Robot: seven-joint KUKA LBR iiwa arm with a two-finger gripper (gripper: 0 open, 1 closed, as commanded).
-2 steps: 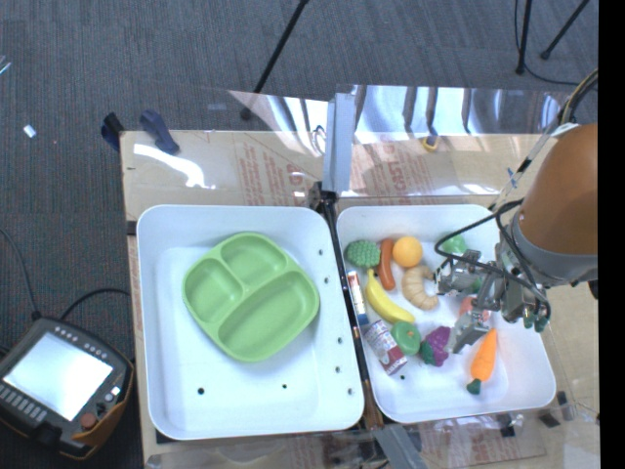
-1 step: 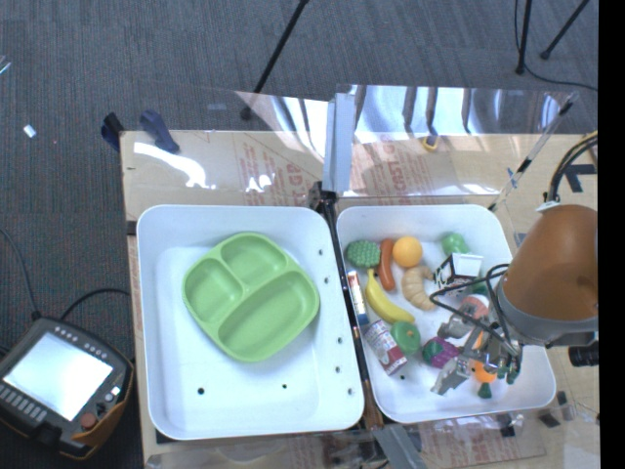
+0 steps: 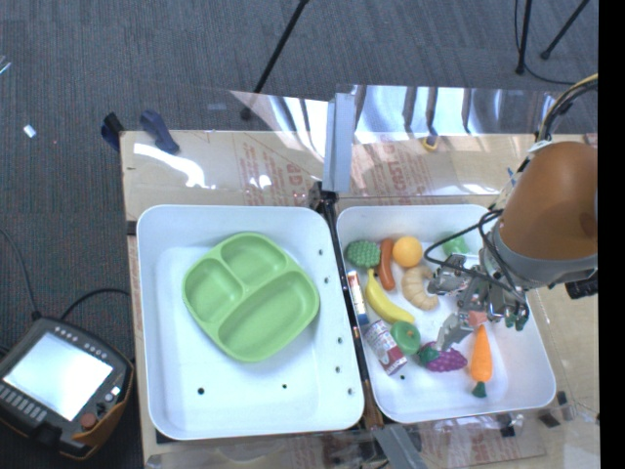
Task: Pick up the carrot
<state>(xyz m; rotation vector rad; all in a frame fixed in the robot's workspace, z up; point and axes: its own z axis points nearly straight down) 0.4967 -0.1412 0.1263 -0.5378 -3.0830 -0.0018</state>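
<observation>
Jaws: we are seeing the gripper (image 3: 467, 322) hovering at the carrot's top end, though we cannot tell how they are standing.

We are finding the carrot (image 3: 479, 355) lying just right of the purple grapes (image 3: 444, 360); closing off-centre, we are risking pinching the grapes instead, or nudging the carrot against the bin wall (image 3: 543, 364).

Tool (image 3: 476, 313) hangs low — wrist apparently bent down.
</observation>
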